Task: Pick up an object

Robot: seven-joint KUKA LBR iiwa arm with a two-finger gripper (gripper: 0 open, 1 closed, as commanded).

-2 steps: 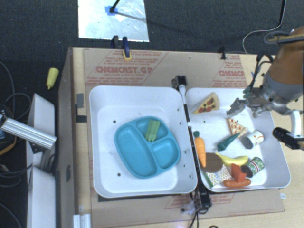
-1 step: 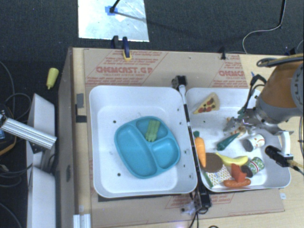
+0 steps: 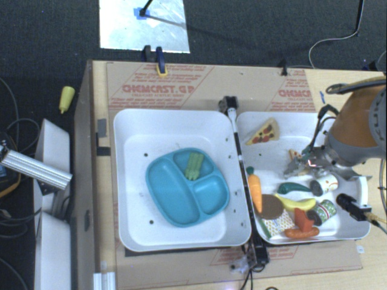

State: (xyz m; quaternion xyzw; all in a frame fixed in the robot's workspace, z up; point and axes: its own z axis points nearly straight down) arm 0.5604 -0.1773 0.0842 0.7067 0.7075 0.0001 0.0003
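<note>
**Two bins on the board-topped bench**

The bench [image 3: 199,83], covered with printed brown board, carries two shallow white bins touching side by side: the left bin [image 3: 130,180] and the right bin [image 3: 272,116]. At the far edge, a blue-and-yellow clamp [image 3: 158,59] grips the board.

A pizza slice [image 3: 264,132], carrot [image 3: 255,191], banana [image 3: 296,202], can [image 3: 325,211] and other small toys lie jumbled in the right bin [image 3: 275,237].
</note>
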